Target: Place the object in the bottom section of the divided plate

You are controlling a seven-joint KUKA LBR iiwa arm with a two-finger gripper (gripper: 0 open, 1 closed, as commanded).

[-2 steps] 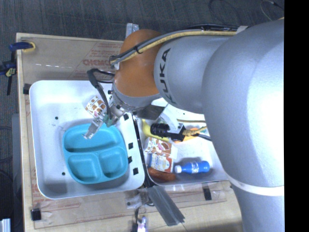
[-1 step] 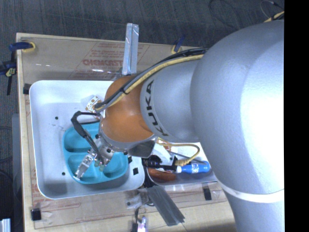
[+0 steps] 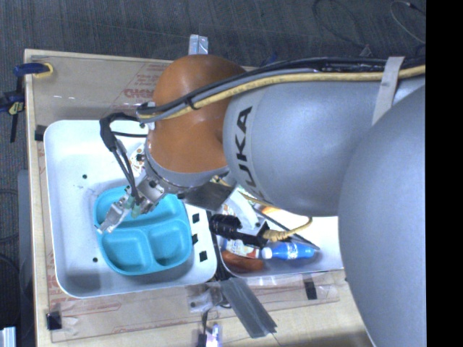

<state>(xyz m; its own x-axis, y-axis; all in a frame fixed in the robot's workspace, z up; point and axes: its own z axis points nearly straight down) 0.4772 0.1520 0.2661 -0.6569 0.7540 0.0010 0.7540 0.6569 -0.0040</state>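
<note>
Your arm (image 3: pixel 311 150) takes up most of the view from three o'clock, its grey casing spreading over the right bin and its orange band (image 3: pixel 189 114) sitting near twelve o'clock of the left bin. Under it lies the tabletop (image 3: pixel 94 71), a pale board with red print. The left bin (image 3: pixel 69 194) sits at about nine o'clock of the frame, white and shallow. The right bin (image 3: pixel 325 255) shows just a strip at five o'clock, below the arm. In that strip you can see a blue bottle (image 3: pixel 293 251) lying on its side, with a brown and red item just beside it at its left end — too covered to name.

Inside the left bin, toward its five o'clock corner, lies the blue divided plate (image 3: pixel 148 248), with three sections. The pincer (image 3: pixel 119 212) hangs over the plate's section at ten o'clock, its tip pointing toward eight o'clock. A small greenish object (image 3: pixel 134 207) appears near its fingers, but you cannot tell whether the pincer is clenched on it or released — the fingers are too small and blurred.
</note>
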